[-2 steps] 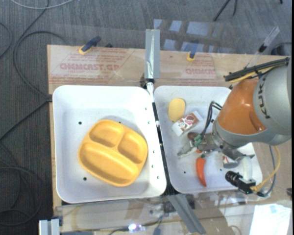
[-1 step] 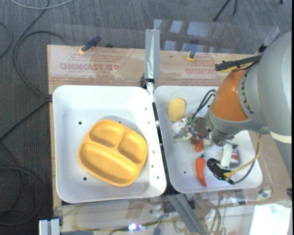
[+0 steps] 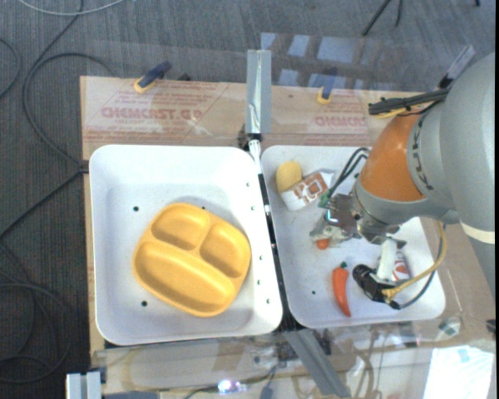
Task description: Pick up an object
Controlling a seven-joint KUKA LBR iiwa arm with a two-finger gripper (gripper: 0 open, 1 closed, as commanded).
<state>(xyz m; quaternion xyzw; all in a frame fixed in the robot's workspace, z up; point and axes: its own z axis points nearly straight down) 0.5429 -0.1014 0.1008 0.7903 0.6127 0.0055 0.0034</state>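
the gripper (image 3: 337,223) hung low over the middle of the right bin (image 3: 303,302) — i couldn't tell whether it was parted or closed, or gripping anything. an orange carrot (image 3: 341,291) lay just near of it, a yellow piece (image 3: 289,174) at the far left corner. the yellow tray (image 3: 193,258) sat in the left bin (image 3: 116,189).

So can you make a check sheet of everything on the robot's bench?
Surface: two white bins side by side, left bin and right bin, on a cardboard-covered bench.
Job's things: right bin holds a carrot, a yellow piece and a small carton.
Clutter: yellow tray in the left bin.
Gripper: gripper low over the right bin; nothing seen between its fingers.
Cables: black and white cables on the floor.
Surroundings: grey carpet.
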